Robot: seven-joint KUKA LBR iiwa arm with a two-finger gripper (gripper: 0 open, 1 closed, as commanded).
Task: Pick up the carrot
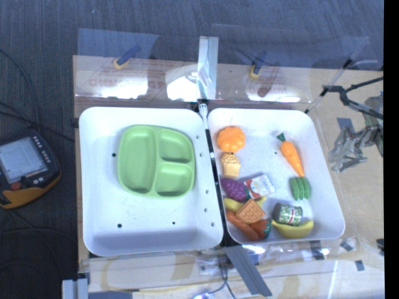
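Nearest me, at the front of the right bin [328,199], lay a yellow banana [294,230], smooth and curved, with a small can [287,214] resting against it. The can's label looked green, white and red; I could not read any writing on it. Just left of these sat a tan waffle [250,211] with a grid pattern, lying over something red and orange [246,228] that I could not identify. Behind the waffle were a bumpy purple bunch of grapes [234,187] and a small white packet [260,185] with red print, too small to read.

The carrot [291,156] lay in the right half of that bin, towards the back. It was orange, tapered and smooth like plastic, with its green top pointing away from me. It touched nothing. A ribbed green pod [300,187] lay just in front of its tip. A round orange fruit [230,139] and a pale yellow block [230,164] sat near the divider between the bins.

The left bin [100,229] held a matte green plate [156,161] with three compartments.

The gripper [353,143], bare grey metal, was over the bench to the right of the right bin and well apart from the carrot. It held nothing that I could see. I could not tell whether it was open or closed.
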